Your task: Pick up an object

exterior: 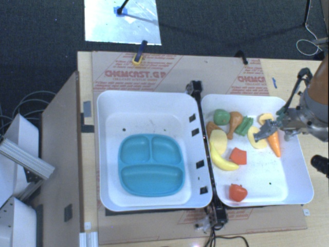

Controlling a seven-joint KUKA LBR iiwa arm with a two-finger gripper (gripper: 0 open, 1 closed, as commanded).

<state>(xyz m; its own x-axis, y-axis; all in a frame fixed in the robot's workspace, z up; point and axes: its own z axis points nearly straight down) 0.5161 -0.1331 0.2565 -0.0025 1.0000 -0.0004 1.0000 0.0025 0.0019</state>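
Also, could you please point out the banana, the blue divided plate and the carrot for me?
banana (pixel 222 159), camera view, middle of its curved body
blue divided plate (pixel 151 179), camera view, its wide lower compartment
carrot (pixel 275 144), camera view, middle of its orange body

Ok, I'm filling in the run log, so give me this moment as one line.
arm: over right white bin | gripper: above orange plastic carrot, grasp unclear | left white bin: blue divided plastic tray

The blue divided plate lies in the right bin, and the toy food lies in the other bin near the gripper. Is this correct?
Not quite. The camera view shows the blue divided plate in the left bin, not the right one. The toy food, such as the banana and carrot, lies in the right bin near the gripper.
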